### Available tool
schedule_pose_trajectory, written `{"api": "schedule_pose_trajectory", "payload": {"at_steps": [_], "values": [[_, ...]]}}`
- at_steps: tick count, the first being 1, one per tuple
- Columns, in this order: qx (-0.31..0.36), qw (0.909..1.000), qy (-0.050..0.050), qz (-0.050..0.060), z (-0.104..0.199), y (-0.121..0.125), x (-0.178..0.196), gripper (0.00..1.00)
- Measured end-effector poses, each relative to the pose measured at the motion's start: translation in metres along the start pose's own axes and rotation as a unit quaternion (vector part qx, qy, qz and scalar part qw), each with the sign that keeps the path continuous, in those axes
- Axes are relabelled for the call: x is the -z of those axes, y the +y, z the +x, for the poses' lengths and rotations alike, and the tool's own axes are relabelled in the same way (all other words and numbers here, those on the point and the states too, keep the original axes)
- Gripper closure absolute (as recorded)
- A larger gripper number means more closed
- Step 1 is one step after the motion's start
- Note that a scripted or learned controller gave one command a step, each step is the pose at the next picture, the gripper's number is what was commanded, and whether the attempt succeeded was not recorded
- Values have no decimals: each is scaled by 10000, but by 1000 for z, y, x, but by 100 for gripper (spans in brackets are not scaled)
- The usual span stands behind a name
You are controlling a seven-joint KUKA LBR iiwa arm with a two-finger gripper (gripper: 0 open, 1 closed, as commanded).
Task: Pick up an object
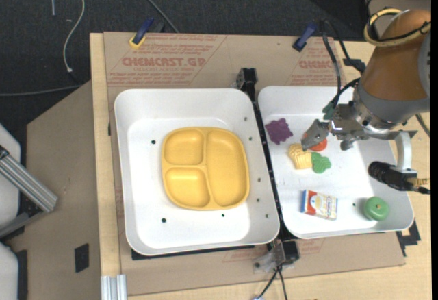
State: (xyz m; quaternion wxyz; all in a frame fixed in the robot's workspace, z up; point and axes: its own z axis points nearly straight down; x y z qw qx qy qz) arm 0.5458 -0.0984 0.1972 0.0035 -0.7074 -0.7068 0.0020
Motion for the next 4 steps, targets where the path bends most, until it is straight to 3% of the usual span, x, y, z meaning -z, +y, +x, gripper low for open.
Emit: {"api": "schedule_pose_trajectory", "payload": {"at_steps": [2,3,4], "values": [[0,10000,3,3,0,-4,-106,0],[-1,10000,1,-36,0,-2,-91,100],[8,10000,-17,-71,-7,7,-38,100]]}}
